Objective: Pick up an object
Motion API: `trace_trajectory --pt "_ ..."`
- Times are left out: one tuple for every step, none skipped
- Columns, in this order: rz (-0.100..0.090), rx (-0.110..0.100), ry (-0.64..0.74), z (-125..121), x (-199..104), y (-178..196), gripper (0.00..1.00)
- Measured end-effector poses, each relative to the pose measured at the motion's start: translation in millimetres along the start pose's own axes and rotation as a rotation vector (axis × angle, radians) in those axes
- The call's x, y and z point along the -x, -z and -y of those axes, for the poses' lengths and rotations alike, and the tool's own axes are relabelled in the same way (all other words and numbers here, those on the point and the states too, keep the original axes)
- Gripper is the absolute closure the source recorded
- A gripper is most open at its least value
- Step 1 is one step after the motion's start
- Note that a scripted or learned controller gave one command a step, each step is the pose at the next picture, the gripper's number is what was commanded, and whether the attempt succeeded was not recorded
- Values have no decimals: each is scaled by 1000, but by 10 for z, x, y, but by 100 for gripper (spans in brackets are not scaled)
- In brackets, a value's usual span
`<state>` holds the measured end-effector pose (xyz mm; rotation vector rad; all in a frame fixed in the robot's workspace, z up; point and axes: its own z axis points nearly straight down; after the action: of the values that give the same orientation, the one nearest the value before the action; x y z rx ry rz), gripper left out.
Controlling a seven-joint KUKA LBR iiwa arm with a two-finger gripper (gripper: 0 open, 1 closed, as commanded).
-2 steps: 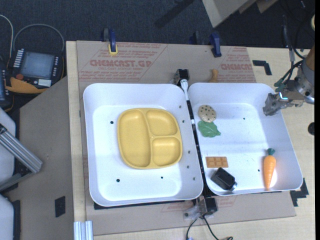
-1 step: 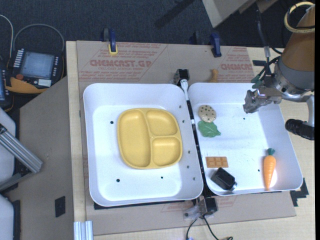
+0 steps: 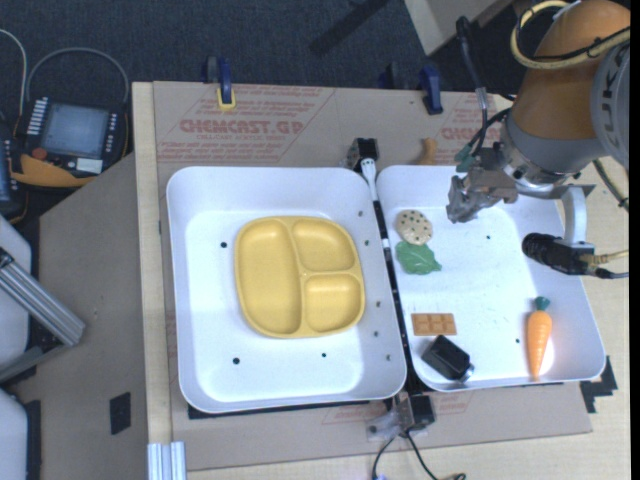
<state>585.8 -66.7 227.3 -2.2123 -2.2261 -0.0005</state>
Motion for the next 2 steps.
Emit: trace_trajectory --pt "2 4 -1 -250 -413 -55 100" --pt "1 6 0 -410 -921 56 100"
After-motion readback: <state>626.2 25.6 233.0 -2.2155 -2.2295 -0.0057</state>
